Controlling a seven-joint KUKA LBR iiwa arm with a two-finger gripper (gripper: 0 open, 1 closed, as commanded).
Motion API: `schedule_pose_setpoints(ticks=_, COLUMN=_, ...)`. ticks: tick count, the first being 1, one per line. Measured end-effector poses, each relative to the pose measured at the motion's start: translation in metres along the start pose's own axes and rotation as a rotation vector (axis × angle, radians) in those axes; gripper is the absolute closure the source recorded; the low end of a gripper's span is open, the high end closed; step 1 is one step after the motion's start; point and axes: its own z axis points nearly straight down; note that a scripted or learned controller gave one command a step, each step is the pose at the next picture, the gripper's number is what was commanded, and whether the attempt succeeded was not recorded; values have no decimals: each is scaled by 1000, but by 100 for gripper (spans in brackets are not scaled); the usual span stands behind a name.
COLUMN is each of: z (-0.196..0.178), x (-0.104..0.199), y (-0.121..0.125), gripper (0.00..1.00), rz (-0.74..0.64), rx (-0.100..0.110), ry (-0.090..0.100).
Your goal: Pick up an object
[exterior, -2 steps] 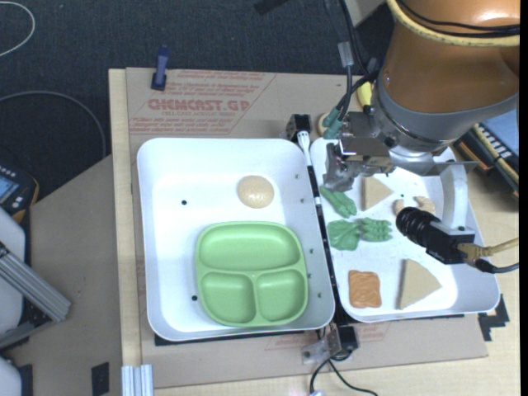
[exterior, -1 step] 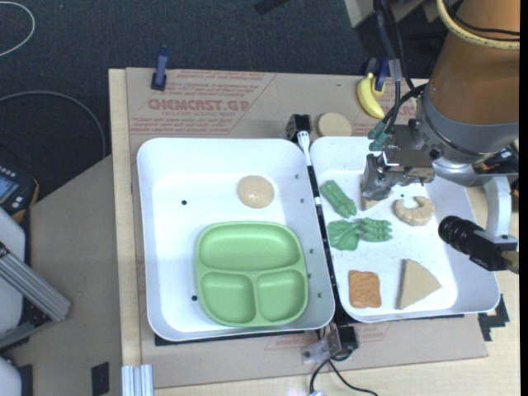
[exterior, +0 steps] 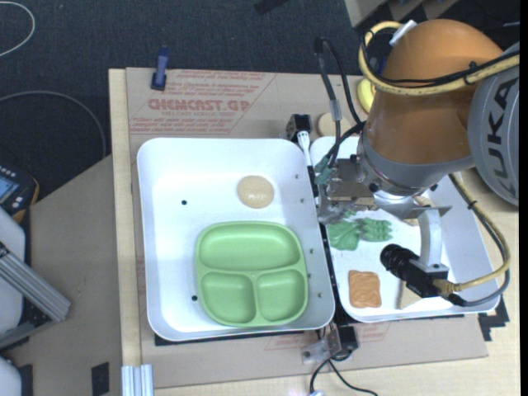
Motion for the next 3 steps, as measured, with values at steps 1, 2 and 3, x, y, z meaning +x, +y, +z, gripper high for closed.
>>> schedule_pose_setpoints(ticks=1, z=-81, x=-33, y=1, gripper=100, rz=6, rx=-17, ry=0)
schedule_pose_setpoints(ticks=2, z=-29, x=31, y=0, gripper=100, rz=-3, rx=0, ry=0)
schedule_pose_setpoints(ticks=3, z=-42, x=28, y=1, gripper=100, rz=2, rx=-8, ry=0)
